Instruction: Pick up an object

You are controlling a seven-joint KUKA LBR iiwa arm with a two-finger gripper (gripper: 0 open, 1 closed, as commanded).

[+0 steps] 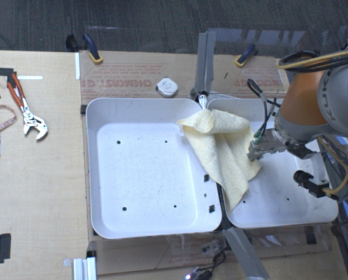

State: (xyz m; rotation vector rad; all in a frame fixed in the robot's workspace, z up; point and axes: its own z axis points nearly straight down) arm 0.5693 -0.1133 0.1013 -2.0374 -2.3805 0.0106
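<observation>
While the yellow cloth [223, 150] lay draped over the wall btwn the left bin [95, 174] & right bin [290, 214], the gripper [256, 151] touched its right edge; can't tell if open or clenched.

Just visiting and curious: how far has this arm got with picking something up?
Done: the gripper has reached the right edge of the yellow cloth, which lies draped over the wall between the two white bins. In hand: apparently a grab at that edge, though the grip itself is too small to make out. Left: lifting the cloth clear.
</observation>
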